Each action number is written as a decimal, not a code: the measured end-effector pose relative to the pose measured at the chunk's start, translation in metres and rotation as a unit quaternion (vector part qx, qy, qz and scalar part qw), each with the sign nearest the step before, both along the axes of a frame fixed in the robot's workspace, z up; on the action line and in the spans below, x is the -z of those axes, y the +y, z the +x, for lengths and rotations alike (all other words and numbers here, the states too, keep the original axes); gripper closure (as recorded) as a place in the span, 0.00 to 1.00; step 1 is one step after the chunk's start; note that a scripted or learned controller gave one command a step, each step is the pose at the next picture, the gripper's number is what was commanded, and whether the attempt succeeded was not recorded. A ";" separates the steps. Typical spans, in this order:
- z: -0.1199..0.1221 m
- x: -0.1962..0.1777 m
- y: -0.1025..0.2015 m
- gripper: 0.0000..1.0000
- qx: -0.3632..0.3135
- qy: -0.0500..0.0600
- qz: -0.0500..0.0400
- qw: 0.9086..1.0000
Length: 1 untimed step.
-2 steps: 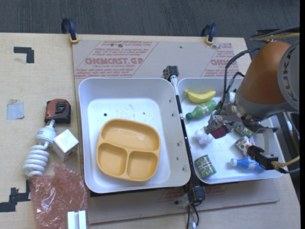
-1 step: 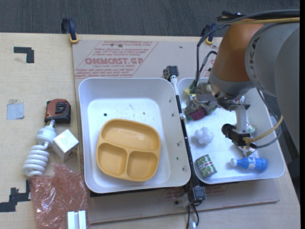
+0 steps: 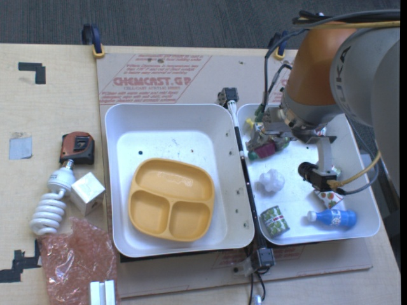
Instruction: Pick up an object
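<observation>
My gripper point(image 3: 266, 134) reaches down into the back left corner of the right bin point(image 3: 365, 224), under the grey and orange arm point(image 3: 331, 62). Directly at its tip lies a maroon and green object point(image 3: 267, 149), partly hidden by the gripper. Further forward in the same bin are a white crumpled lump point(image 3: 272, 180), a small green can point(image 3: 275, 221), a blue bottle point(image 3: 334, 218) on its side, and a small triangular packet point(image 3: 329, 198). No object shows clearly lifted between the fingers.
The left bin point(image 3: 127, 126) holds a yellow divided plate point(image 3: 170, 197). Left of the bins lie a tape measure point(image 3: 77, 147), a spiral light bulb point(image 3: 52, 203), a white cube point(image 3: 88, 189) and a reddish bag point(image 3: 79, 259). Cables and a black fitting point(image 3: 311, 171) hang beside the wrist.
</observation>
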<state>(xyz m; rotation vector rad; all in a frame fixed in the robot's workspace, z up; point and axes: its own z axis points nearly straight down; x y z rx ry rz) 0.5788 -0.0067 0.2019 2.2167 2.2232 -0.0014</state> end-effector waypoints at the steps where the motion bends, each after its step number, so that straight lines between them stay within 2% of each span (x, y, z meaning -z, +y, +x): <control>1: 0.001 -0.010 -0.001 1.00 -0.001 0.000 -0.001 1.000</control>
